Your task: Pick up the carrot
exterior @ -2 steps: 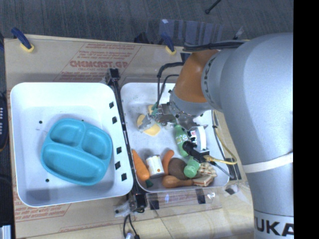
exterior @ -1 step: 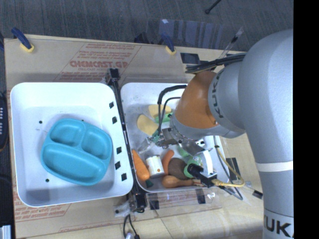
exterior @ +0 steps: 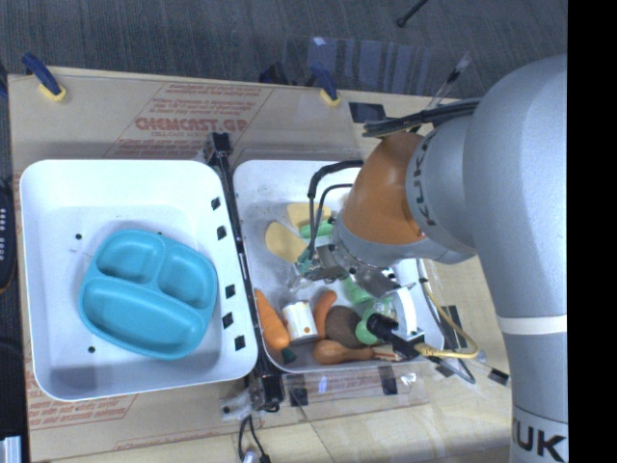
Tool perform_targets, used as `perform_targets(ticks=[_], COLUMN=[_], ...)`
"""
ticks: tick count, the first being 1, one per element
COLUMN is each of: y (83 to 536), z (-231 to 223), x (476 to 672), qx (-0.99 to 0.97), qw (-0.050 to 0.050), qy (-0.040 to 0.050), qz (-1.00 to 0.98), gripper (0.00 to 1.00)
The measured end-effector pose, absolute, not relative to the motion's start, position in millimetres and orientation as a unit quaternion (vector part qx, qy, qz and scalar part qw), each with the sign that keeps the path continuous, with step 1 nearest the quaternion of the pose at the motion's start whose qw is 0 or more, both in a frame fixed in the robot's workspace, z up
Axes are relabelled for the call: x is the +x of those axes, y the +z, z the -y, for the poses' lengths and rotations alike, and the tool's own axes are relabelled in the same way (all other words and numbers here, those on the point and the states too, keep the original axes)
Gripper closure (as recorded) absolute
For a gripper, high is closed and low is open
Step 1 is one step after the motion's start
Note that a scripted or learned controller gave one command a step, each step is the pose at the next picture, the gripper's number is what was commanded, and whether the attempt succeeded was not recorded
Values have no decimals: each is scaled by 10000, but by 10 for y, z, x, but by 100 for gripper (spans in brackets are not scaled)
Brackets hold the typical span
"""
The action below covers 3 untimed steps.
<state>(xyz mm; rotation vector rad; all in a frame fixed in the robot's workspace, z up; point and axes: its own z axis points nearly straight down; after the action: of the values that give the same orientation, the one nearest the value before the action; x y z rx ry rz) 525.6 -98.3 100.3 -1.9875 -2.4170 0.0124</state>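
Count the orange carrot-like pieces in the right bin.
3 visible: one carrot along the bin's left wall, one short piece beside the white cylinder, one lying along the near wall. The arm covers much of the right bin, so more may be hidden.

tray (exterior: 147,292) in left bin (exterior: 39,258), carrot (exterior: 272,322) in right bin (exterior: 253,186)

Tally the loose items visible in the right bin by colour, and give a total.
Orange: 3, the carrot by the left wall, a piece mid-bin, another at the front.
Yellow: 2.
Green: 2.
White: 1.
Brown: 1.
Total: 9; the arm may hide more.
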Motion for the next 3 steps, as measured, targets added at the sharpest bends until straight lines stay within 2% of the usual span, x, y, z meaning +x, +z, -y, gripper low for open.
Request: perform_targets(ticks=[1, 2, 3], y=[1002, 913, 942], z=[982, 997, 1026], x=[5255, 5660, 6475], qx=[-6351, -6979, -7121], qw=[61, 24, 3], qy=[41, 22, 14], qz=[7724, 7162, 7021], gripper=[0, 0, 0])
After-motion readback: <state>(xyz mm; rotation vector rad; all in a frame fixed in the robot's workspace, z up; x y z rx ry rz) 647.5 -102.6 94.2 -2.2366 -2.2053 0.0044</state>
